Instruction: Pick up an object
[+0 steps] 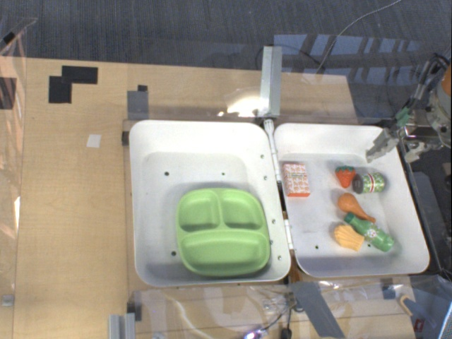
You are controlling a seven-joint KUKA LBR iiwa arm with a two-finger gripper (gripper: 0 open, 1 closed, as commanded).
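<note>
The right bin (pixel 311 253) holds several small items. A red and white packet (pixel 296 179) lies by its left wall. A red toy fruit (pixel 345 177) touches a small dark can (pixel 369 183) lying on its side. Below them are an orange drumstick-shaped toy (pixel 351 205), a green bottle (pixel 371 234) lying flat and a yellow piece (pixel 347 238) against it. My gripper (pixel 378 149) hangs over the bin's far right corner, above and to the right of the can, with nothing seen in it.
The left bin (pixel 152 189) holds a green divided plate (pixel 222 232) in its near half. A metal post (pixel 271 76) stands behind the seam between the bins. Cables and arm parts (pixel 431 111) crowd the right edge.
</note>
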